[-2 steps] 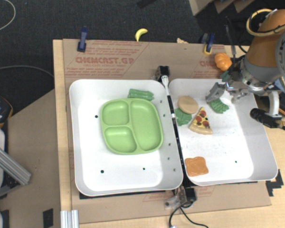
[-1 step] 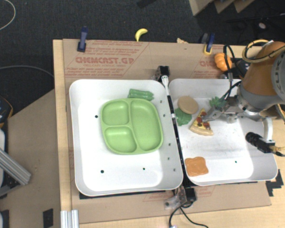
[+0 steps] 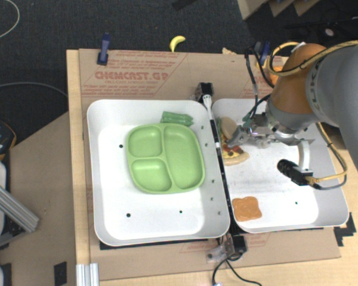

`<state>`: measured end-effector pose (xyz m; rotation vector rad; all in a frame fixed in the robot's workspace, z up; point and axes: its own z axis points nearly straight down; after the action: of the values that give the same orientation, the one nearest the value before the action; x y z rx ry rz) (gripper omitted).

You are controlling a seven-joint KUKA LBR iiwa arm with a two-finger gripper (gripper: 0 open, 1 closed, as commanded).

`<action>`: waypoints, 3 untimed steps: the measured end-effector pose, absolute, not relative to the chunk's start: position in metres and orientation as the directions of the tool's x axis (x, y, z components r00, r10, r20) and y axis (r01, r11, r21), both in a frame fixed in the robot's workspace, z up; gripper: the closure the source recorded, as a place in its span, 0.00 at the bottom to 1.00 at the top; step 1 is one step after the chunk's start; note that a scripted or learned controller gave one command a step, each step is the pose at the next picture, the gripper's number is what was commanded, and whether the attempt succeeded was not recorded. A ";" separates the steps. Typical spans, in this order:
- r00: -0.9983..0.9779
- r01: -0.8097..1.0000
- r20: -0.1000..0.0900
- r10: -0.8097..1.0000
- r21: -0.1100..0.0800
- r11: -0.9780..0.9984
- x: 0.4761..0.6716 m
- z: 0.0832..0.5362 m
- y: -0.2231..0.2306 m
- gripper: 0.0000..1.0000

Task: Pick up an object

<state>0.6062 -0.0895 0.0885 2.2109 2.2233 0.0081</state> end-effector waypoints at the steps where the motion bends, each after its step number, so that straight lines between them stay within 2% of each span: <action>1: -0.001 1.000 0.002 1.000 0.011 0.001 0.607 0.100 -0.092 1.00; 2: -0.014 1.000 0.007 1.000 0.010 0.014 0.602 0.190 0.034 1.00; 3: -0.005 1.000 0.003 1.000 0.004 0.005 0.530 0.264 0.058 1.00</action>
<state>0.5301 0.0576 0.2643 2.2156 2.2266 0.0080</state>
